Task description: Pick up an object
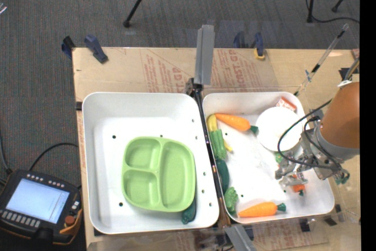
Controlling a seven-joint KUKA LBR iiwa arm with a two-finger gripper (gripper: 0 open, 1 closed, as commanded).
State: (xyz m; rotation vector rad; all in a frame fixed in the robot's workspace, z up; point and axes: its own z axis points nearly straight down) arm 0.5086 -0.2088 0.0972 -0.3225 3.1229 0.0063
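Now the hand (292, 176) hangs low in the right bin (265, 99) — grip state, I cannot tell. Best drop squarely over that small orange piece (299, 188) — no drifting to the wall.

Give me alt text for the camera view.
The gripper hangs low in the right bin, near two carrots and a white plate. The left bin holds a green tray.
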